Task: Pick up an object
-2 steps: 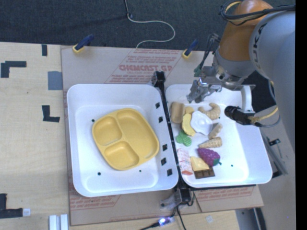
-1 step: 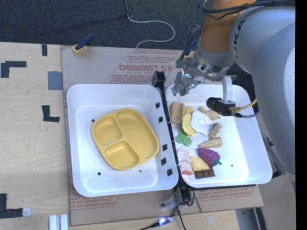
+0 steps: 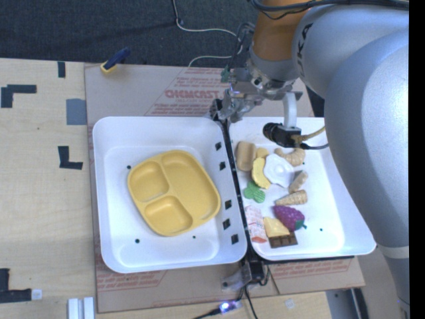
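Two white bins on bench (image 3: 40, 178): left bin (image 3: 109, 178) holds yellow divided tray (image 3: 174, 191); right bin (image 3: 329, 211) holds toy foods (image 3: 275, 191). End effector (image 3: 229, 108) above far rims; finger state indiscernible.

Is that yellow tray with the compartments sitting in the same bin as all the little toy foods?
No, the yellow tray lies alone in the left bin, while the toy foods are piled in the right bin.

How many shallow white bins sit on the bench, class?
2. The left shallow white bin holds a yellow divided plastic tray; the right shallow white bin holds small toy foods.
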